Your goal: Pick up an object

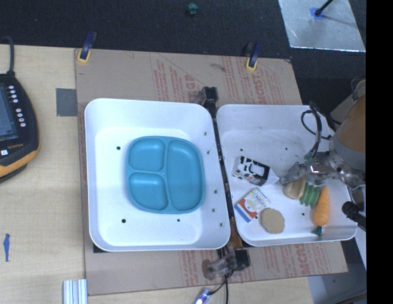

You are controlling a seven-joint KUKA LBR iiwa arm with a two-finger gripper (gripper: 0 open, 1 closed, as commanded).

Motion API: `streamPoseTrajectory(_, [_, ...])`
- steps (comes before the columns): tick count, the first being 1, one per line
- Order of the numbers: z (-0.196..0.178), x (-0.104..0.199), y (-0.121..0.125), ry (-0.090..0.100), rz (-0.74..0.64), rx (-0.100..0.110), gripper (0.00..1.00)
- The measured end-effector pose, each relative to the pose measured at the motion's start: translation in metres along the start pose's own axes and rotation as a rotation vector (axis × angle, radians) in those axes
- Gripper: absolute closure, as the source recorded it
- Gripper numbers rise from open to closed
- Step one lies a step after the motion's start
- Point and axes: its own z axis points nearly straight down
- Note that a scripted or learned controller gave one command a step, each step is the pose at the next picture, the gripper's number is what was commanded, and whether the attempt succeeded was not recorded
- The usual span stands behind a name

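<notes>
The right bin (272,116) holds several small items. A black-and-white card (252,169) lies near its middle, with a red, white and blue packet (252,204) and a tan round cookie (271,220) in front of it. An orange carrot (321,206) lies by the right wall, beside a green piece (309,196) and a beige lump (294,188). My gripper (310,172) hangs low over the beige lump and the green piece, at the bin's right side. I see nothing held in it.
The left bin (101,170) holds a blue divided plate (164,173). A black-and-orange teach pendant (9,128) lies at the bench's left edge. Clamps (251,54) pin the cardboard sheet at the back. The arm's cable (313,128) loops above the right bin.
</notes>
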Motion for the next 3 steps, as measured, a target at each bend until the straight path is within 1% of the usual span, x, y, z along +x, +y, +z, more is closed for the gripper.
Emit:
streamPoseTrajectory(1, [-0.010, -0.001, 0.000, -0.001, -0.003, 0.001, 1.00])
streamPoseTrajectory(2, [0.000, 0.045, 0.018, 0.001, -0.003, 0.000, 1.00])
streamPoseTrajectory(3, [-0.101, 0.125, 0.043, 0.001, -0.001, -0.004, 1.00])
